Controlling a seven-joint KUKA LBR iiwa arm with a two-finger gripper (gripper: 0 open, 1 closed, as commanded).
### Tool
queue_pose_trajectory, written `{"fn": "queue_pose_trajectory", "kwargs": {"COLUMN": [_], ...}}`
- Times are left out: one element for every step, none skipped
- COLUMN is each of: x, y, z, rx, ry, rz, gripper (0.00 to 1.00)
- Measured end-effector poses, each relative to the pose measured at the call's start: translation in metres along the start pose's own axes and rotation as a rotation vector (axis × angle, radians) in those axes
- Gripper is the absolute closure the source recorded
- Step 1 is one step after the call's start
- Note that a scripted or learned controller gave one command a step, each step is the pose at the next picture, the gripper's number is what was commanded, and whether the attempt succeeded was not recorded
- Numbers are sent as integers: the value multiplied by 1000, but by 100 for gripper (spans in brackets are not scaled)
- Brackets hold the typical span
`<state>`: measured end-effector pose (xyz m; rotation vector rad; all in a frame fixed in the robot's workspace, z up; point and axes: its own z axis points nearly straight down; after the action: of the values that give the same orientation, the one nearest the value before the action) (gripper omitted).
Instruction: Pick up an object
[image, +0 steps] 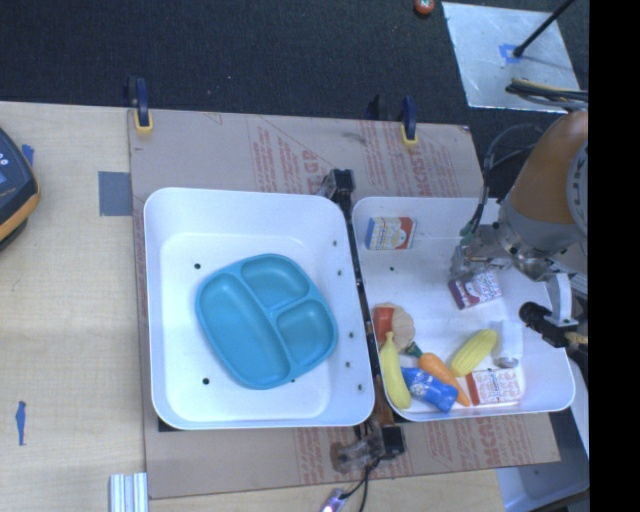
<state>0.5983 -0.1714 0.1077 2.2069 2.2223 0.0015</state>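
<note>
Gripper (478, 262): I see it low at right of frame, over the maroon carton (475, 290), seemingly to grab it.
Jaws: I cannot tell their state.

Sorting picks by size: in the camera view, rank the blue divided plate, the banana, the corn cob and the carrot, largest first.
1. blue divided plate
2. banana
3. corn cob
4. carrot, partly hidden, so unsure against the corn.

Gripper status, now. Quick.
Gripper: over the right bin, right above a small maroon carton; open or shut cannot be told.
</note>
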Motion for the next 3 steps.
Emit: {"fn": "queue_pose_trajectory", "kwargs": {"x": [0, -1, -1], "y": [0, 0, 0], "z": [0, -10, -10], "rx": [0, 1, 1], "ry": [0, 0, 0], "rz": [0, -2, -3], "gripper": [0, 100, 0]}}
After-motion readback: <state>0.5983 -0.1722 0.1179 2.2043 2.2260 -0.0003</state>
